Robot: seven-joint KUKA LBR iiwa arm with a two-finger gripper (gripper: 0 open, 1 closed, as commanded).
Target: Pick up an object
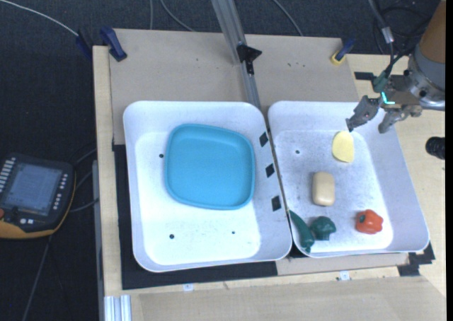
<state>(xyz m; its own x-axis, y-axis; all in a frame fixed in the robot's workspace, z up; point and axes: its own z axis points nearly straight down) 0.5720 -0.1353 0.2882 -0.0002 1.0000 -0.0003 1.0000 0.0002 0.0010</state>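
Observation:
The right bin (403,171) holds a pale yellow lemon-shaped piece (343,147), a tan bar (323,189), a red pepper (368,221) and a dark green vegetable (315,228) at the front. My gripper (373,117) hangs over the bin's far right part, just right of and above the yellow piece. Its two fingers are spread apart with nothing between them.
The left bin (141,192) carries a blue square plate (210,165). A metal post (226,15) rises from between the bins at the back. Clamps sit at the bench's far corners, and a handheld controller (32,192) lies off the bench to the left.

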